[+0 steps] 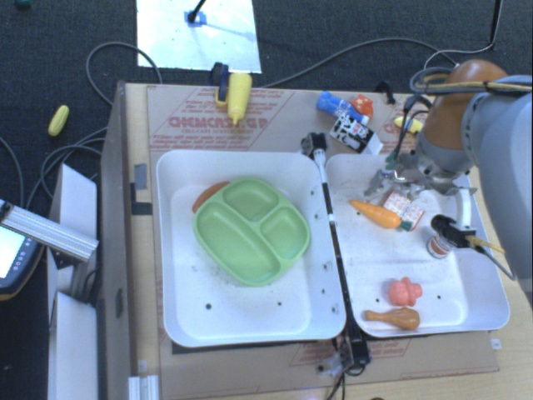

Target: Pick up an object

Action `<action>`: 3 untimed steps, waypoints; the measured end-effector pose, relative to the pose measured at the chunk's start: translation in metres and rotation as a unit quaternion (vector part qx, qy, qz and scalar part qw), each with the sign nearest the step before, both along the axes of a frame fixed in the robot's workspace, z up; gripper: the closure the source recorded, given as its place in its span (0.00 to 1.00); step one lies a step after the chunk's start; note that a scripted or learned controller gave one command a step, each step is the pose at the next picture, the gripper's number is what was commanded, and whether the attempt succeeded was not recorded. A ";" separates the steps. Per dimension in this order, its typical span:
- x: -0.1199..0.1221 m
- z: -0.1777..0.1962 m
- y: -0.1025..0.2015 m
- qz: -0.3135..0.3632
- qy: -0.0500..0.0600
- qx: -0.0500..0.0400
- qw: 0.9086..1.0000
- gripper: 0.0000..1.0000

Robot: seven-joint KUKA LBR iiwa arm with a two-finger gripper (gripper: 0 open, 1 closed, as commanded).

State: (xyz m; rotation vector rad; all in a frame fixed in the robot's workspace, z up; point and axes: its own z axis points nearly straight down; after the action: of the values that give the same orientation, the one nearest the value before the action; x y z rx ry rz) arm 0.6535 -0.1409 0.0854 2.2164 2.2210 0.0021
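The gripper [390,182] is hovering low over the far part of the right bin [491,311]. From this slant it cannot be told whether it is released or clenched, and nothing is showing between the jaws.

The orange carrot [376,215], probably the easiest object to pick, is lying just beside the jaws on the camera's side. A small white-and-red packet [408,211] is crowding its thick end.

That crowding is creating the main risk. A closing grasp could be catching the packet along with the carrot, or only the packet's corner. The carrot also looks smooth and tapered, so an off-centre pinch could be squirting it sideways across the floor.

The bin's white plastic floor is looking slick and is offering little grip.

A small brown jar [437,244] is standing near the jaws, towards the arm's side. A pink toy [404,290] and an orange drumstick [396,317] are lying well apart from the jaws, by the near rim.

The green divided plate [252,230] in the left bin [179,307] is sitting well apart, beyond the shared rim, so the jaws are getting free room on that side.
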 end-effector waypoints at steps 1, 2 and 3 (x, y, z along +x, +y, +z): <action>0.001 0.011 0.001 0.002 -0.002 0.000 1.000 1.00; 0.016 0.076 -0.067 0.000 -0.001 -0.001 1.000 1.00; 0.016 0.075 -0.066 0.001 0.000 0.000 1.000 0.00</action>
State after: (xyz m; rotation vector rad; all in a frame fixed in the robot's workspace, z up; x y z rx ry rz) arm 0.6693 -0.2066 0.1600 2.2151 2.2224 0.0024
